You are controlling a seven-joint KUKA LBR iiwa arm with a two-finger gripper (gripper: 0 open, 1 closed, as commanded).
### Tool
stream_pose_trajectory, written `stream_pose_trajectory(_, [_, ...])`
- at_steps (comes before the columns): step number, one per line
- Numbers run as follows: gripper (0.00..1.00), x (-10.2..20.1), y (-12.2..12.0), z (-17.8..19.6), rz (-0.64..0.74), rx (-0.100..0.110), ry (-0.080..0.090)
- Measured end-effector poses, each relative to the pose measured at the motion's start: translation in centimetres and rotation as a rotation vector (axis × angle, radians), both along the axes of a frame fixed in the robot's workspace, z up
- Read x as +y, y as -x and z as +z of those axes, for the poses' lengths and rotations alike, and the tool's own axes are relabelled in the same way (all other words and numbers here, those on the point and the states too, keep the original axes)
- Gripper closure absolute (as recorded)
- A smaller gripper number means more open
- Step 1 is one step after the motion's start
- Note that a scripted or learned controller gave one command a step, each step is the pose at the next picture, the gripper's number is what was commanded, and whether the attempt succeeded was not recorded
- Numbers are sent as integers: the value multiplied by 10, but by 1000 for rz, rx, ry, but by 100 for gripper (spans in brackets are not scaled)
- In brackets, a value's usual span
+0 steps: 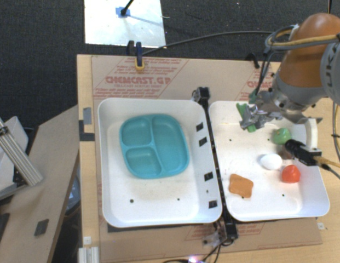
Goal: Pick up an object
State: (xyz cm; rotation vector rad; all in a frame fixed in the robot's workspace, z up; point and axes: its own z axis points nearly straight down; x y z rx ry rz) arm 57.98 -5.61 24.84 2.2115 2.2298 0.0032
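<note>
Orange piece [241, 185], white egg [271, 161], red ball [290, 173]

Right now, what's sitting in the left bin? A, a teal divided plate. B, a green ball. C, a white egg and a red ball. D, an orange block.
A: the teal divided plate lies alone in the left bin, while the white egg, red ball, orange block and green ball all lie in the right bin.
</note>
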Motion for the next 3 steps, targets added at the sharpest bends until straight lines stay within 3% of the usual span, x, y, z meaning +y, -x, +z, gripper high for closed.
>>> stream_pose_trajectory(3, [100,151,39,-18,0,2,-1])
